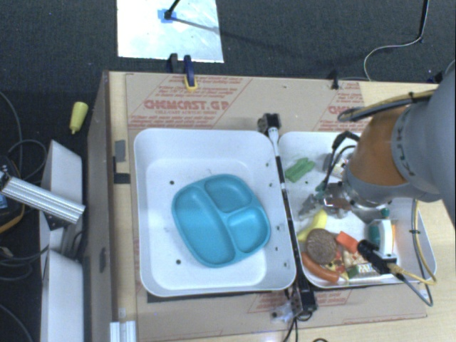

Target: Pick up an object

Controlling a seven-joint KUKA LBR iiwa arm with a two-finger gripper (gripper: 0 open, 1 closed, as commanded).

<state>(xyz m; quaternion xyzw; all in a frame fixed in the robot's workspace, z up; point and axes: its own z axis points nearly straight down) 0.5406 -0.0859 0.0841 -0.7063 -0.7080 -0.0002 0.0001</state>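
The grey arm with its orange band reaches in from the right over the right bin (288, 148). Its gripper (315, 204) hangs low over the left middle of that bin. Just below it lie a yellow piece (318, 220) and a round brown piece (321, 244). An orange carrot-like piece (347, 240) and a red-orange sausage shape (320, 270) lie near the bin's front. A green piece (299, 168) rests at the back left, apart from the gripper. I see nothing between the gripper's tips, and the arm hides much of the bin.
The left bin (153, 155) holds a blue divided plate (221, 219). A narrow ridge (283, 191) separates the two bins. A yellow object (78, 116) lies off the bench at the left.
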